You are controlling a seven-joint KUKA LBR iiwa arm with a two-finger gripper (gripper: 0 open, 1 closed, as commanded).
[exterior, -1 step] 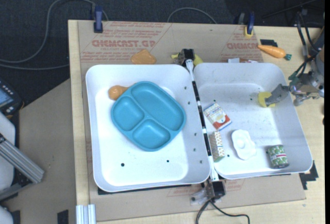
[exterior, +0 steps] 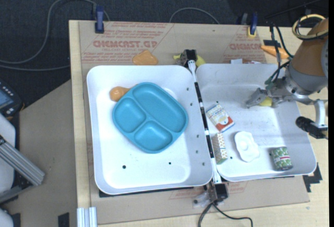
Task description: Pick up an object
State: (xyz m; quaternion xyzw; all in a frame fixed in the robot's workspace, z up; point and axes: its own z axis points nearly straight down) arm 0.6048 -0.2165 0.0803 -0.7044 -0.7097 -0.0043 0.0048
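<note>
Two white bins sit side by side on the bench (exterior: pixel 78 116): the left bin (exterior: pixel 104 158) holds a blue divided tray (exterior: pixel 150 116) with an orange object (exterior: pixel 118 93) at its upper-left edge. The right bin (exterior: pixel 229 85) holds a small packet (exterior: pixel 218 117), a patterned wrapper (exterior: pixel 221 147), a white lump (exterior: pixel 246 146) and a green can (exterior: pixel 281 158). Above them, the gripper (exterior: pixel 263 98) is low in the bin, fingers spread narrowly around a small yellow-green piece (exterior: pixel 267 100).
</note>
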